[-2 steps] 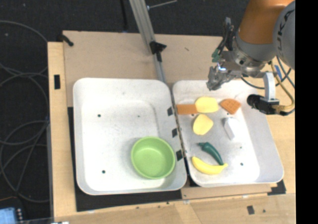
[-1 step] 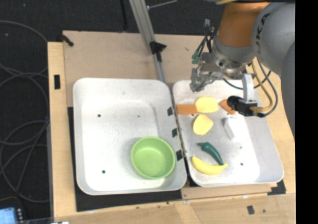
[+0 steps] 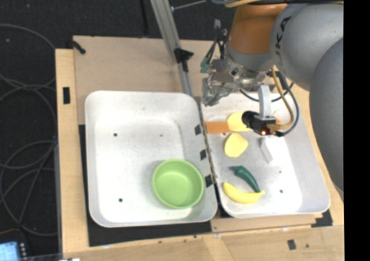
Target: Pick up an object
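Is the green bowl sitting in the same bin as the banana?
No, the green bowl sits in the left bin, while the banana lies in the right bin.

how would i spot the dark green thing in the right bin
Look in the right bin, near its front edge. The green pepper lies just above the banana. It is the one dark, slim, pointed item there; its neighbours are yellow.

We have one fixed camera above the bench [image 3: 139,63], looking down at a slant on both white bins, left bin [image 3: 115,115] and right bin [image 3: 300,190]. The arm [image 3: 300,28] enters from the right (near the lens, so it looms large).
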Available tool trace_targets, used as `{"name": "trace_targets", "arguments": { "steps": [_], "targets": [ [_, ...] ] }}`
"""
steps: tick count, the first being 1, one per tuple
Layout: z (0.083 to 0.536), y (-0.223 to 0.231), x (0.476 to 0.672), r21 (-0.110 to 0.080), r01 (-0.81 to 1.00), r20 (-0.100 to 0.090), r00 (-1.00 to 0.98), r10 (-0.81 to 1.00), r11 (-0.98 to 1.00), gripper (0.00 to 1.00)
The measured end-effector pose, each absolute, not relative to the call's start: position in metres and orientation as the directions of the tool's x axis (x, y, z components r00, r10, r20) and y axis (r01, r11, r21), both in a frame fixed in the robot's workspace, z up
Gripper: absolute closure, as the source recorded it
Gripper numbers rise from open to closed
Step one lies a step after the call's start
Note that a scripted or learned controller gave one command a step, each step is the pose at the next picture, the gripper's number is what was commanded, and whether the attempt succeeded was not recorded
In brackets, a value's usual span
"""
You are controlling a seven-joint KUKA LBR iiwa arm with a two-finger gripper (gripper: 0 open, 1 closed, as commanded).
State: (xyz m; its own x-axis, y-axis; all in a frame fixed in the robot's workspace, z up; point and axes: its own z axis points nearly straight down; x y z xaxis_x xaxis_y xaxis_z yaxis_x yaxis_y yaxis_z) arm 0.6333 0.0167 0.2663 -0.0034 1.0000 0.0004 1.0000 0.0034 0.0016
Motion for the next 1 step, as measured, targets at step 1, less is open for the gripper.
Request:
{"name": "trace_targets", "arguments": {
  "steps": [1],
  "targets": [
    [0.2658,0.0618,0.6315,0.002,1.0,0.001,-0.007,1.0,0.007,1.0]
  ]
}}
